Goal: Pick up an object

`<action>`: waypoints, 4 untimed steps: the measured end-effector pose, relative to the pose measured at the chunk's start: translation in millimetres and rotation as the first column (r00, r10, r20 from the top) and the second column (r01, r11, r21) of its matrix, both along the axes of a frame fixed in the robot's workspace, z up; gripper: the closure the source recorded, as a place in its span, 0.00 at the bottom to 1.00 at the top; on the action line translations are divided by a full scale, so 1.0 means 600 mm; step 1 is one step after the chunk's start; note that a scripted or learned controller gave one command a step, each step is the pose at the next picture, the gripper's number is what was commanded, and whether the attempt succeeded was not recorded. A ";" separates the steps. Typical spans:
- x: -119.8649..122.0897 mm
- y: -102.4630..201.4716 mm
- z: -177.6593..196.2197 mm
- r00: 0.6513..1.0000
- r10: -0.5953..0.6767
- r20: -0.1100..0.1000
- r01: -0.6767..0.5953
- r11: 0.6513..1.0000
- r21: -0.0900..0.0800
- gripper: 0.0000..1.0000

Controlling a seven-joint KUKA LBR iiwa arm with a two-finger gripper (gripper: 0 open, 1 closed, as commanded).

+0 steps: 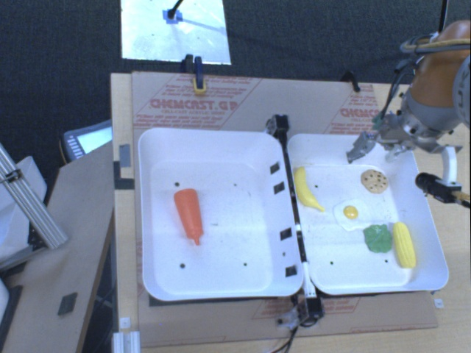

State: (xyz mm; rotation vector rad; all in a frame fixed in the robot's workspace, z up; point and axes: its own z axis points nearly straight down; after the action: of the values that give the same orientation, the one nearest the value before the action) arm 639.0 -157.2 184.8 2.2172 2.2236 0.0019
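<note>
Nearest the camera lay the front rims of two shallow white bins set side by side on the tabletop [221, 90], which was covered by a brown sheet printed with red lettering. Inside the left bin [158, 197] an orange carrot [188, 213] lay alone, its narrow end toward the front. Five toy foods sat in the right bin [324, 160]. A yellow banana [305, 189] lay close to the divider between the bins. To its right was a fried egg [351, 214], and beyond that a green leafy piece [378, 238] touched a yellow corn cob [404, 244] by the right wall. A chocolate chip cookie [374, 180] rested farther back, near the rear of that bin.

Reaching in from the right, the grey arm with its orange band hung over the rear right corner of the right bin. Its tool [362, 147] hovered above the bin's back edge, just behind the cookie and apart from it; whether it was apart or together could not be told. Nothing was visibly clamped in it.
</note>
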 end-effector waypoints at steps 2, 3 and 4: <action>-0.196 -0.058 0.191 1.000 -0.009 0.005 0.009 1.000 -0.003 1.00; -0.191 0.125 0.210 1.000 0.013 0.003 -0.013 1.000 0.003 1.00; -0.193 0.114 0.209 1.000 0.000 0.001 0.000 1.000 0.000 0.00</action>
State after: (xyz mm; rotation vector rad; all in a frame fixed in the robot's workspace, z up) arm 523.2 -88.9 310.2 2.2166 2.2229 0.0033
